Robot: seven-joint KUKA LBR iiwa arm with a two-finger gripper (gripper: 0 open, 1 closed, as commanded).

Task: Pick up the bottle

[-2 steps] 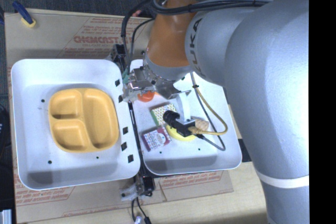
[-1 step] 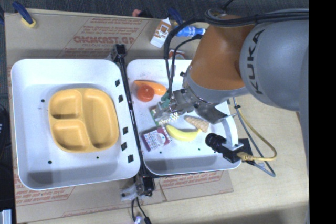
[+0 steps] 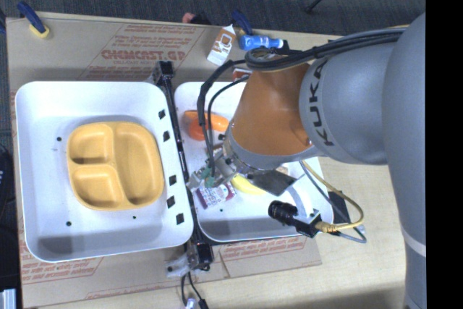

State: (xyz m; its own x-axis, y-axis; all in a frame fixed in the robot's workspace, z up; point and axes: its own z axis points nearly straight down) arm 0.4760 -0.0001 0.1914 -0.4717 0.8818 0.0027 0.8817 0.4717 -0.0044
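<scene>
Camera view:
- Gripper [image 3: 215,171] is down inside the right bin [image 3: 249,229], close to its left wall and about midway between the far and near edges. The wrist and orange band cover it from above, so I can't tell how far open it is or whether it has hold of anything.
- Its tip sits at a small cluster right above a printed packet [image 3: 215,196]. I can't tell if they touch.
- Bottle: I can't tell which item it is. The only candidate is an orange item [image 3: 195,125] in the far-left corner of the right bin, with the arm covering its right part. It lies apart from the gripper, toward the far edge.

Counts:
- White bins: 2, side by side. The left bin [image 3: 43,105] carries 1 yellow three-compartment tray [image 3: 116,164], roughly centred.
- Visible in the right bin: 1 orange item, 1 printed packet and 1 yellow item [image 3: 246,186] just beside the packet.
- Blue clamps on the bench's far edge: 2, one at the far-left corner [image 3: 32,19] and one near the middle [image 3: 242,22].
- Paper tag [image 3: 223,45]: 1, beside the middle clamp.
</scene>
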